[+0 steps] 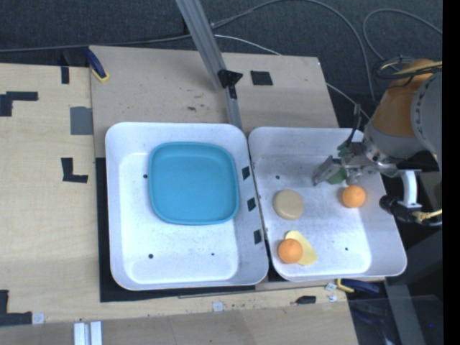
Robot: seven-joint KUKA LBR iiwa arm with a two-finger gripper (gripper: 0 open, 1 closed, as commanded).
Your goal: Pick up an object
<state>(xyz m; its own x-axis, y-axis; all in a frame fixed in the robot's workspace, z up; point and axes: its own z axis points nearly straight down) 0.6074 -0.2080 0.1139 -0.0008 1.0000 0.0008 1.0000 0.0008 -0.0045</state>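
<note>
The right bin [374,257] holds an orange ball [353,196] near its right side, a beige round disc [289,205] in the middle, and a second orange ball [290,251] resting against a pale yellow piece [305,250] near the front. My gripper [332,172] hangs over the right bin's upper part, just left of and above the first orange ball, its fingers spread open with nothing between them. The grey arm with its orange band [399,110] comes in from the right.
The left bin [122,214] carries a blue square plate [193,182]. A grey metal pole [208,45] slants down from the top to the gap between the bins. Cables lie on the dark floor behind the bench.
</note>
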